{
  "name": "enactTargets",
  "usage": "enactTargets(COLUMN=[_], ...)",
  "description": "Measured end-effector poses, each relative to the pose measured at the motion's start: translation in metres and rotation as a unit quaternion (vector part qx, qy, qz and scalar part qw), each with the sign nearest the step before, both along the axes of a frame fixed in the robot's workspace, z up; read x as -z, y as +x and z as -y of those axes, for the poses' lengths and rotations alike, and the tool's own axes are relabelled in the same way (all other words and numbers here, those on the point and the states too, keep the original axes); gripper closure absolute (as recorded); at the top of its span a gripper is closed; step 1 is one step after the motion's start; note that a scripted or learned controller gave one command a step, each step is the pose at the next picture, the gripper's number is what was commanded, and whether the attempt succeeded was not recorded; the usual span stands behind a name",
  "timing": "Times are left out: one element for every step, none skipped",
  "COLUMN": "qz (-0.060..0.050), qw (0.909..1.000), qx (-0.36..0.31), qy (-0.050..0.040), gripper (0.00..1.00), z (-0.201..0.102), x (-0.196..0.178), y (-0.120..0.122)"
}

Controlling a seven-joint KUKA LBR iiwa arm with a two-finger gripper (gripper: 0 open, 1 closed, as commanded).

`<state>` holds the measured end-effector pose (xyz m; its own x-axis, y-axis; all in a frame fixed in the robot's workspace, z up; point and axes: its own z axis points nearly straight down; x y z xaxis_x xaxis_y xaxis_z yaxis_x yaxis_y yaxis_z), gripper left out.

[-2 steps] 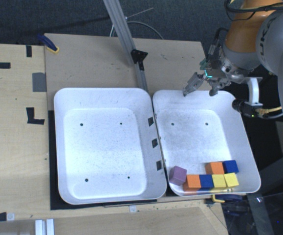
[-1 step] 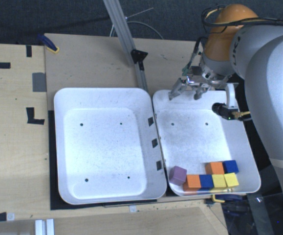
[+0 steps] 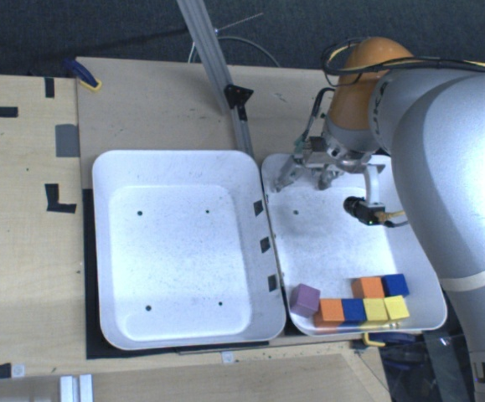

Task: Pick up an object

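Near edge first, bottom right of frame: a cluster of small blocks sits in the lower corner of the right bin (image 3: 343, 249). Purple block (image 3: 306, 297) is leftmost and a bit apart. Just beside it starts a row: orange block (image 3: 332, 310), blue block (image 3: 353, 310), yellow block (image 3: 376, 311), second yellow block (image 3: 396, 307). Behind that row, touching it, are another orange block (image 3: 368, 288) and another blue block (image 3: 394, 285). All rest on the bin floor, none lifted. Any of them could be the task's object.

Left bin (image 3: 108, 224) fills centre-left of frame, only dark speckle and small dots on its floor.

Further up, upper right: gripper (image 3: 302, 174) hangs at the far left corner of the right bin, by the rim next to the divider between bins. Arm (image 3: 426, 141) comes in from the right, orange band (image 3: 363, 78) above the wrist. Claw looks spread apart, with nothing between the fingers. Well apart from the block cluster, at the opposite end of that bin.

Progress, my read: pick not done. No grasp yet, no object off the floor. Left to do: travel to the near corner, come down on one block, close, lift. Purple one looks easiest since it stands apart; the packed row leaves little finger room.
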<state>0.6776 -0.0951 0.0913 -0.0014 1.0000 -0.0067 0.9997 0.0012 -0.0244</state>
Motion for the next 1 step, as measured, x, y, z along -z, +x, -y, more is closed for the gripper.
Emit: enactTargets(qz=[0.014], qw=[0.9999], qx=[0.000], qy=[0.0038], gripper=[0.00], z=[-0.0279], x=[-0.1060], y=[-0.0595])
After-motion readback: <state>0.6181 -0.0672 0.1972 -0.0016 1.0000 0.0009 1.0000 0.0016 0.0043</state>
